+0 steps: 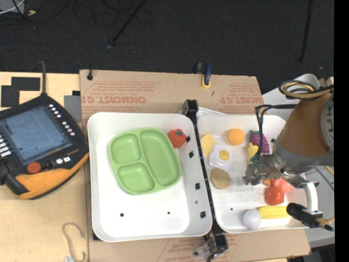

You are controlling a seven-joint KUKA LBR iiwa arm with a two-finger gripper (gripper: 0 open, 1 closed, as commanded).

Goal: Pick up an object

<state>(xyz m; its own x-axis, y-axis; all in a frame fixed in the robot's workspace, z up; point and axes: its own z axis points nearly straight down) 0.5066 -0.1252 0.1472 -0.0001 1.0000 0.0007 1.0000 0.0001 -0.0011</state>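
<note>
On the bench, the left bin [101, 212] holds a green divided plate [144, 160], with a red toy tomato [176, 138] just past its upper right corner. In the right bin [232, 214] lie a fried egg [222, 156], a tan disc [220, 178], an orange ball [236, 136], purple grapes [260, 142], a white ball [251, 218] and corn [274, 212]. The claw [257, 174] hangs low between the disc and a red piece [277, 192]; from here I cannot tell how it is set. I'd say settle squarely over one item, the disc or the red piece, clear of its neighbours, before closing.
</note>
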